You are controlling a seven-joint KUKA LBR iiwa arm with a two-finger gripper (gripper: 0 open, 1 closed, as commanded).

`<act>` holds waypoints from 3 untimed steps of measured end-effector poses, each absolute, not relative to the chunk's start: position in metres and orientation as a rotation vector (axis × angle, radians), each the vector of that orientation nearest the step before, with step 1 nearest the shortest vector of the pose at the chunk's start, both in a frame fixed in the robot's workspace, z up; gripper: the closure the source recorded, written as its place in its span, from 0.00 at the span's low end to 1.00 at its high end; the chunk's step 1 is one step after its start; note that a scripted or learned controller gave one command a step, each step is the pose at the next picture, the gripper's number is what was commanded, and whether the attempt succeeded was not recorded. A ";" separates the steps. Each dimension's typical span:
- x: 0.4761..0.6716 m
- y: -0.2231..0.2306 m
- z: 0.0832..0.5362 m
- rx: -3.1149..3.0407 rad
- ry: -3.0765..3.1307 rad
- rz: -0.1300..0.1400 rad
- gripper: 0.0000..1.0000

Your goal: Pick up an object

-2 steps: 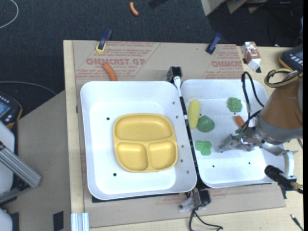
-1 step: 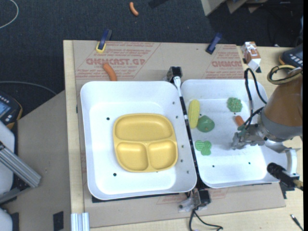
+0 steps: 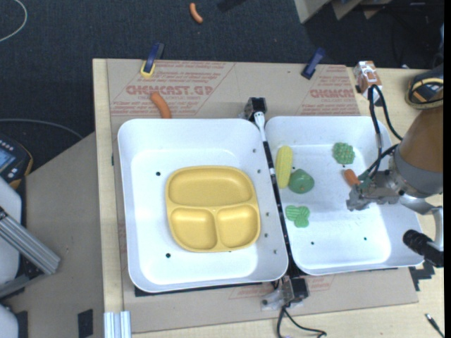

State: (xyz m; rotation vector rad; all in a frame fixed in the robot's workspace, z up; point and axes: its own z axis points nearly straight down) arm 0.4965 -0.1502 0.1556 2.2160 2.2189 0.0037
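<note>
The right bin [image 3: 338,248] holds a yellow corn cob [image 3: 284,165], a round green piece [image 3: 301,182], a green leafy piece [image 3: 298,215] and a light green broccoli-like piece [image 3: 343,153]. A small orange piece [image 3: 350,177] lies near the bin's right side. My gripper [image 3: 359,196] is low over the right part of this bin, just below and right of the orange piece. Nothing shows between its fingers.
The left bin [image 3: 141,189] holds a yellow three-compartment tray [image 3: 211,208]. An orange carrot-like piece [image 3: 161,104] lies on the cardboard behind the left bin. Clamps [image 3: 150,60] and a cable [image 3: 377,115] sit at the bench's back edge.
</note>
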 end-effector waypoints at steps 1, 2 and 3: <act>0.492 -0.143 0.214 2.215 2.218 0.005 1.00; 0.493 -0.143 0.226 2.217 2.220 0.003 1.00; 0.521 -0.107 0.232 2.214 2.224 0.004 1.00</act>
